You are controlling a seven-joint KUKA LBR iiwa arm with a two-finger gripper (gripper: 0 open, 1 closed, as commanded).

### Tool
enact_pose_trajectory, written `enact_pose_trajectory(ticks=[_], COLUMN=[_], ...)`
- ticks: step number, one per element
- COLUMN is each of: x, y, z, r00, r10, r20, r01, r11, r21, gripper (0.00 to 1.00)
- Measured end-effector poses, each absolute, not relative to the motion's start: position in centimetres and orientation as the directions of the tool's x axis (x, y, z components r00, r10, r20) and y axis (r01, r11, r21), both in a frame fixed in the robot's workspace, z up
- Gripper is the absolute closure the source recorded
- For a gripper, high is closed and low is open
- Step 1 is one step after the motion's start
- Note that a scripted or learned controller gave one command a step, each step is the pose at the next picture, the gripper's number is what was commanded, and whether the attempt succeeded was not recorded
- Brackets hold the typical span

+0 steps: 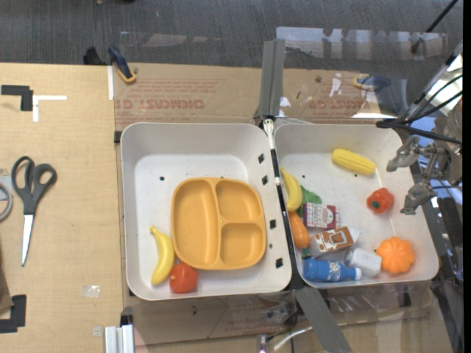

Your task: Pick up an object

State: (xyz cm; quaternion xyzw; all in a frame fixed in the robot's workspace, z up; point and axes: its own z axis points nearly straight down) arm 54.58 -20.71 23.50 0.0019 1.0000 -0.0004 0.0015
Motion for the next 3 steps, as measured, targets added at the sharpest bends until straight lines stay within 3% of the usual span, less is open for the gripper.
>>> enact_pose_trajectory(ticks=[1, 2, 3], x=[53.7, 49.5, 49.8], y=[-22.1, -21.8, -21.8], z=[9.3, 9.3, 10.3], r00=[-0.998, -0.979, -0.979], r10=[0.068, 0.205, 0.201], r20=[-0.005, -0.003, -0.009], r01=[0.068, 0.205, 0.201], r11=[0.998, 0.979, 0.98], r21=[-0.001, 0.003, 0.001], gripper=[0.0, 0.0, 1.0])
